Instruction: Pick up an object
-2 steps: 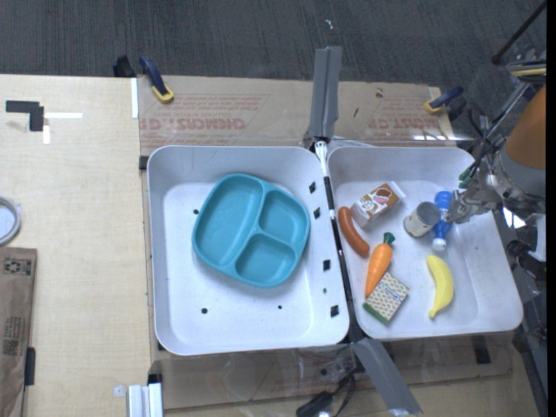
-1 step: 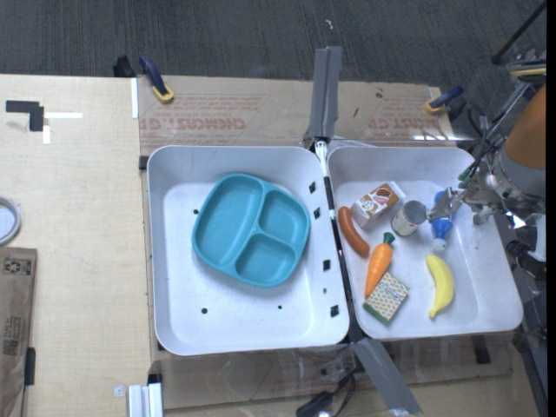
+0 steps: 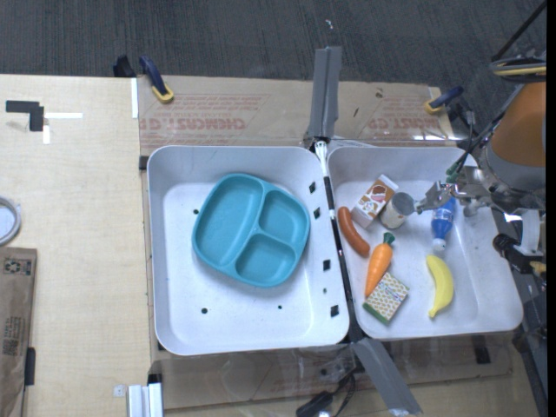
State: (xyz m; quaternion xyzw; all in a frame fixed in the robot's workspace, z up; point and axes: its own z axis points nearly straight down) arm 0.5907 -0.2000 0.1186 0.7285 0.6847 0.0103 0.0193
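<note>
Right bin (image 3: 486, 320): sausage (image 3: 353, 231), carrot (image 3: 377, 266), banana (image 3: 440, 285), carton (image 3: 374, 201), snack packet (image 3: 387, 297), blue bottle (image 3: 442, 224), loosely scattered, apart enough for separate grasps. Left bin (image 3: 174, 320): blue divided plate (image 3: 252, 229), lying flat. End effector (image 3: 443, 195): hovering just above the bottle, likely its target; whether wide or narrow cannot be told, nothing seen held.

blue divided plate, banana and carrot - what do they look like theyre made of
The blue divided plate looks like moulded plastic: one even colour, rounded rims, a soft sheen. The banana and carrot look like plastic toy food, judging by their flat, uniform colour and smooth skin, though real produce cannot be ruled out at this sharpness.
</note>
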